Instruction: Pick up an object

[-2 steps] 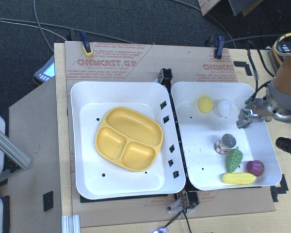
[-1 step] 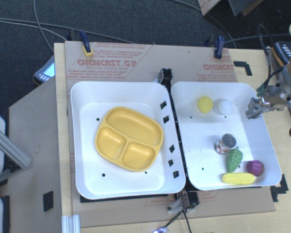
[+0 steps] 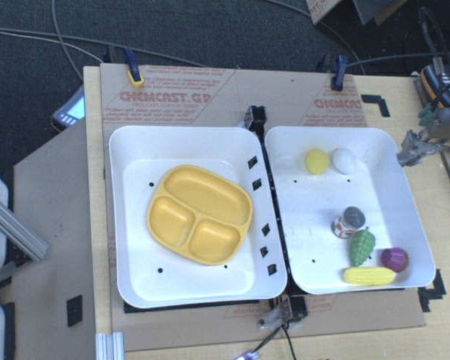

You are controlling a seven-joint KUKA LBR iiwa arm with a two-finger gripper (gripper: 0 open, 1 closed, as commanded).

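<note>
The right bin (image 3: 390, 193) holds several small objects. A yellow lemon-like ball (image 3: 317, 161) and a white egg-shaped piece (image 3: 343, 160) lie side by side near its far wall. A small metal can (image 3: 350, 221) lies on its side lower down, touching a green bumpy vegetable (image 3: 362, 247). A purple round piece (image 3: 394, 259) and a yellow corn cob (image 3: 369, 276) rest in the near right corner. My gripper (image 3: 414, 148) hangs at the bin's far right rim, apart from all of the objects, with nothing seen in it.
The left bin (image 3: 127, 201) carries a yellow divided plate (image 3: 200, 214). Black clips run along the seam (image 3: 264, 201) between the bins. Two clamps (image 3: 134, 71) (image 3: 338, 72) pin the cardboard at the back. Cables trail over the dark floor behind the bench.
</note>
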